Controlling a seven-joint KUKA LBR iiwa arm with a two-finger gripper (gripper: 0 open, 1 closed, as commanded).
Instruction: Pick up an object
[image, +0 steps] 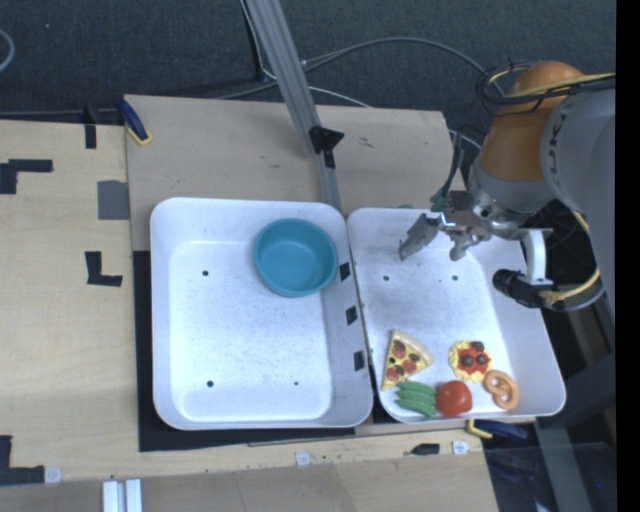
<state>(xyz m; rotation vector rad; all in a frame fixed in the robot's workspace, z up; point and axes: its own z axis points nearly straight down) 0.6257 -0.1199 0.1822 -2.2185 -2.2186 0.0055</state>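
White right bin (520, 340) has the toy food, pizza slice (405, 357) and tomato (454, 398), bunched at lower right, while the pincer (438, 243) hangs spread apart and empty up top, so nothing's grabbed yet.

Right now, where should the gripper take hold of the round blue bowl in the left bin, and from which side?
Probably the rim of the round blue bowl, from straight above. It sits upright and open near the far right corner of the left white bin, so one finger could go inside and one outside the thin wall. The gripper hangs over the right bin, fingers spread.
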